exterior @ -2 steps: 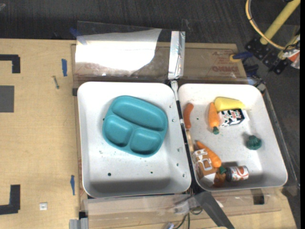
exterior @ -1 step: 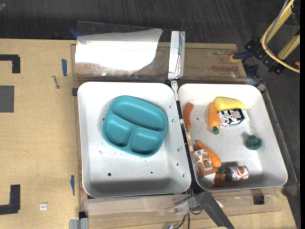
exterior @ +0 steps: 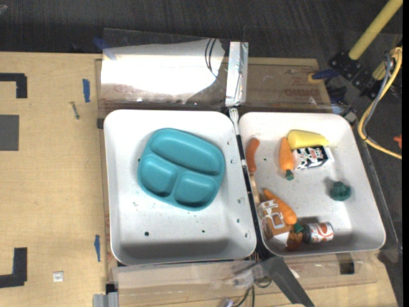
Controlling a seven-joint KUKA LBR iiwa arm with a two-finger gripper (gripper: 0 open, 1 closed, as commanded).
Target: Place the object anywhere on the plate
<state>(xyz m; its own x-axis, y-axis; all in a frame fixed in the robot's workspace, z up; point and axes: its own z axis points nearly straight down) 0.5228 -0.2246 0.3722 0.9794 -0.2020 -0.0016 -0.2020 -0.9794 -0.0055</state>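
Start nearest you: in the right bin (exterior: pixel 367 171) a can (exterior: pixel 316 232) lies on its side by the front wall, just beside a small carton (exterior: pixel 273 215) and a carrot (exterior: pixel 281 204). Further back sit a green ball (exterior: pixel 340 190), a second carrot (exterior: pixel 285 155), a milk carton (exterior: pixel 312 157) and a yellow piece (exterior: pixel 305 137). Any of these could be your object. The plate (exterior: pixel 182 168) lies in the left bin (exterior: pixel 121 171), so the carry runs toward the view's left, over the shared wall. You cannot tell the tool's state.
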